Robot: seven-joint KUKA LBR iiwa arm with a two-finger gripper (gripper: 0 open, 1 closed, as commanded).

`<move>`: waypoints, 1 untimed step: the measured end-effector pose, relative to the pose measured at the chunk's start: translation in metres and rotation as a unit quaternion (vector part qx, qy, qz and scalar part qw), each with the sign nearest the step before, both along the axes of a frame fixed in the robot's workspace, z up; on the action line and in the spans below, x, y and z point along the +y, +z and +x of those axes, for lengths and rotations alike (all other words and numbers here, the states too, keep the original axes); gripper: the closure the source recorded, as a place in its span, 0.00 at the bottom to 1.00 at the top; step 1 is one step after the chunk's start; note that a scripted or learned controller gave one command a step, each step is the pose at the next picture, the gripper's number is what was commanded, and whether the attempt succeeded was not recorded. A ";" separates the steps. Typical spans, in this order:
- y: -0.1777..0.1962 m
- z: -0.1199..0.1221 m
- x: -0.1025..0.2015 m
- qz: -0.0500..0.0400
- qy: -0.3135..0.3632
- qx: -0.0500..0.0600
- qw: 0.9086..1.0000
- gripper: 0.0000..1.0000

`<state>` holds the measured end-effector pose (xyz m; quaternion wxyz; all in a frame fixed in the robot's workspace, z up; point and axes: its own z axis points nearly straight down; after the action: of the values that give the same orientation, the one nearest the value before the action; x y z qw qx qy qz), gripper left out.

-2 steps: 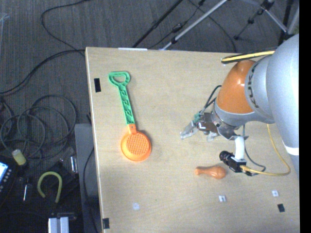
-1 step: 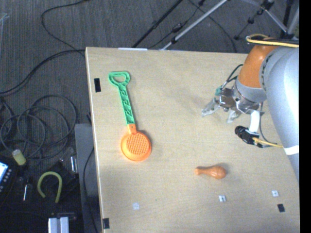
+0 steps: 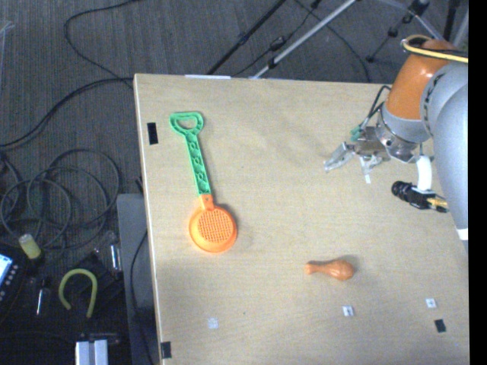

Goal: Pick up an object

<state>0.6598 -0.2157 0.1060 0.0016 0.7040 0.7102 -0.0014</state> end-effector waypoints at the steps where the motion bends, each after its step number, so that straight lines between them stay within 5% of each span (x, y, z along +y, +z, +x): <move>1: -0.022 0.008 0.026 0.001 0.092 0.001 0.996 0.00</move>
<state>0.6682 -0.1900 0.0842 0.0006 0.6359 0.7718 -0.0014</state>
